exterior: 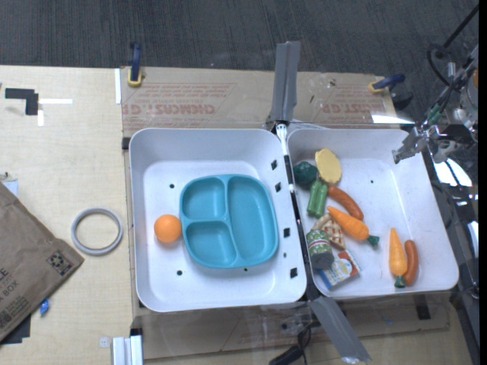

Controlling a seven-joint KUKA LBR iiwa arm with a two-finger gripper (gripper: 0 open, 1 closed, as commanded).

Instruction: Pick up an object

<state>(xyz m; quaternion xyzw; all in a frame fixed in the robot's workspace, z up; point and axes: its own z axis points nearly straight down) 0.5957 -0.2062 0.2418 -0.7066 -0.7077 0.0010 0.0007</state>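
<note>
The right bin (380,181) holds a pile of toy food along its left side: a yellow piece (329,166), a dark green lump (305,173), a green vegetable (317,198), a red-orange sausage (346,201), a carrot (350,224) and a small printed carton (338,268). A second carrot (397,255) and a red sausage (412,261) lie at the bin's front right. In the left bin (148,181), an orange ball (167,228) sits beside a teal divided plate (228,220). My gripper (415,141) hangs at the right bin's far right corner, apart from all of these.
A grey tape ring (97,230) and a brown cardboard box (27,265) lie on the bench left of the bins. Blue clamps (135,55) hold cardboard behind the bins. Cables and arm parts (456,128) crowd the right edge.
</note>
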